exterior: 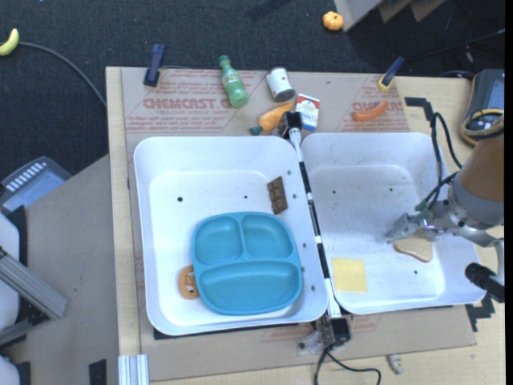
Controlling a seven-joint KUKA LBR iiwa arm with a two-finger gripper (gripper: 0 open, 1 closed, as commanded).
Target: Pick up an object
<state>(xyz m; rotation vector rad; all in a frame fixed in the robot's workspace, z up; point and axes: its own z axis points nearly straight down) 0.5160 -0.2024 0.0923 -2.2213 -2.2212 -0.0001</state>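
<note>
In the right bin (377,147), near its right wall, we see a tan bread slice (414,250) lying flat, long axis left to right; the tool (410,226) touches its upper edge, and we cannot tell its opening.

A cardboard-topped bench (127,239) carries two white bins (143,175) side by side. Along its far edge, behind the bins, lies a row of small things. A blue clip (154,64) sits near the far left corner, and a green bottle (233,83) lies on its side to the right of it. Further right are a small silver can (279,83), a carrot (274,117) and a little carton (307,111), close together at the gap between the bins. An orange sausage (370,111) lies beyond them, near a second blue clip (391,72). On the dark floor (120,14) rest an orange ball (333,21), a banana (8,42) and a grey cable (72,66).
</note>
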